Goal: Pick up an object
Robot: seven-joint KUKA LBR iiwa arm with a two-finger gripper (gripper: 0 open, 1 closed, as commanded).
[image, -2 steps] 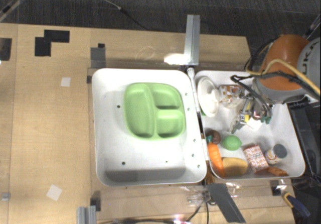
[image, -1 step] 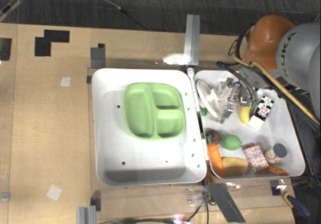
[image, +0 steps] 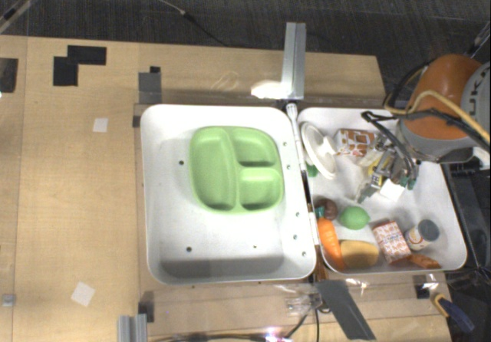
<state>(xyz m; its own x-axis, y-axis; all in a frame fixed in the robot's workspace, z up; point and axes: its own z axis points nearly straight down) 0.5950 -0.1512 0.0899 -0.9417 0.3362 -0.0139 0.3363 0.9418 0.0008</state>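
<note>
The right bin (image: 454,219) holds several small objects. A white cup (image: 318,150) lies on its side at the left, next to a brown-and-white patterned carton (image: 354,143). Along the near side lie a green ball (image: 354,218), an orange carrot (image: 328,237), a tan bread roll (image: 359,253), a red-and-white box (image: 390,241) and a small round can (image: 423,233). My gripper (image: 374,182) hangs low over the middle of this bin, just right of the carton and above the green ball. A small white piece (image: 392,189) sits right beside it. Nothing is visibly held.
The left bin (image: 165,256) contains a green divided tray (image: 234,168). A metal post (image: 294,57) stands behind the divider between the bins. The arm's orange band (image: 449,95) looms over the right bin's far right corner. Wooden bench top (image: 69,202) lies to the left.
</note>
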